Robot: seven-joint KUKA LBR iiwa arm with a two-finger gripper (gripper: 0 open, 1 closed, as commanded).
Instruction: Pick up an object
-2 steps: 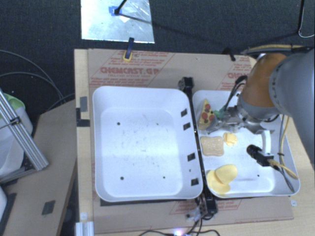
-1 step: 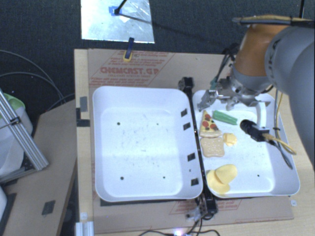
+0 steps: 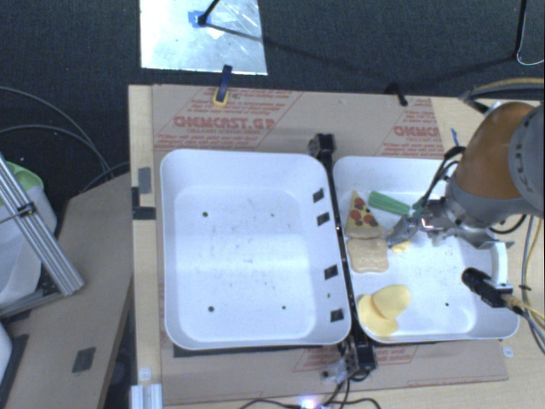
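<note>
Across the tabletop [image 3: 281,109], a cardboard-covered bench top, two shallow white bins sit side by side. Largest is the left bin [image 3: 247,254], bare white plastic with a few dark specks. Next to it, the right bin [image 3: 443,305] carries all the small toy foods, gathered toward its left wall. The grey arm [image 3: 502,164] with its orange band reaches over that bin's right edge, and the jaws [image 3: 407,228] sit low near the bin's middle, just beside the food pieces. Whether they are wide or narrow I cannot tell, and nothing is plainly seen between them.

Going down in size, the yellow rounded pieces [image 3: 383,308] lie at the bin's near-left corner, one overlapping the other. A tan flat slab [image 3: 368,254], like toast or a cracker, rests above them along the left wall. A pizza slice [image 3: 361,212] with red dots lies beyond it, toward the far-left corner. A green stick-shaped piece [image 3: 391,204] lies just beside the slice and closest to the jaws.

These all look like light, hard plastic toys, so probably stiff, smooth and somewhat slippery, but not fragile. The flat ones offer little edge to pinch. The green piece seems the easiest take, gripped across its narrow width at mid-length.
</note>
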